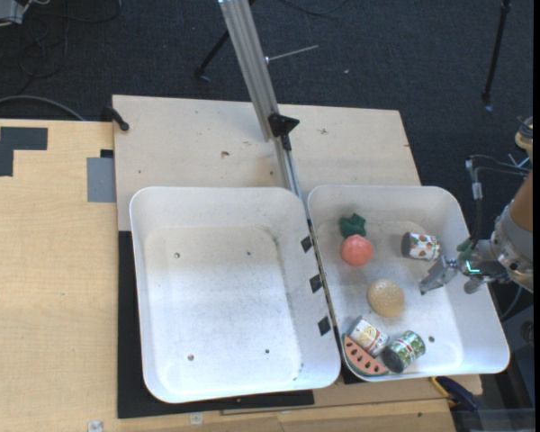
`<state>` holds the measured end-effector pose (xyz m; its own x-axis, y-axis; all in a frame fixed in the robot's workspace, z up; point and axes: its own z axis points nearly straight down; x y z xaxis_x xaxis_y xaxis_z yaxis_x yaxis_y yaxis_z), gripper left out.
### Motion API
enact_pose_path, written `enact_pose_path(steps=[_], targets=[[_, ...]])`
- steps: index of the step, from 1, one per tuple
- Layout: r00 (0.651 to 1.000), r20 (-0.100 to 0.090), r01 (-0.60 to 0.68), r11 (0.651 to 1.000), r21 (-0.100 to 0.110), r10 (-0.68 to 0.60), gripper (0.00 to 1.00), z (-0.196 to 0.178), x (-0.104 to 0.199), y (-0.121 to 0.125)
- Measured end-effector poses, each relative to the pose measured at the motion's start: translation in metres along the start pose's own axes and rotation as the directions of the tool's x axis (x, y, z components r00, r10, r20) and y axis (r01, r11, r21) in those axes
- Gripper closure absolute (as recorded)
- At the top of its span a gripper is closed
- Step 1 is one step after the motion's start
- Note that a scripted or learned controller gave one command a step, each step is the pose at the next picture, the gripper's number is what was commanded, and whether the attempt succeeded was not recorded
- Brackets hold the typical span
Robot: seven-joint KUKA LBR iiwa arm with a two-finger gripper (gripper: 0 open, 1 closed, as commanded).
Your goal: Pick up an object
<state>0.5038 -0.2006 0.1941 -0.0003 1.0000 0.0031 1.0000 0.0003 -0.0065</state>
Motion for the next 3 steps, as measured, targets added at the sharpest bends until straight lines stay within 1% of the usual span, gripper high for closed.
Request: enact_pose_path(steps=[1, 2, 3], targets=[[1.000, 0.001, -0.001, 1.000, -0.004, 0.001, 0.00, -0.002, -0.001, 0.001], [1.000, 0.000, -0.001, 1.000, 0.002, 0.001, 0.00, 0.060, 0.004, 0.005], [1.000, 0.002, -0.002, 1.000, -0.005, 0.002, 0.00, 0.104, 0.004, 0.006]])
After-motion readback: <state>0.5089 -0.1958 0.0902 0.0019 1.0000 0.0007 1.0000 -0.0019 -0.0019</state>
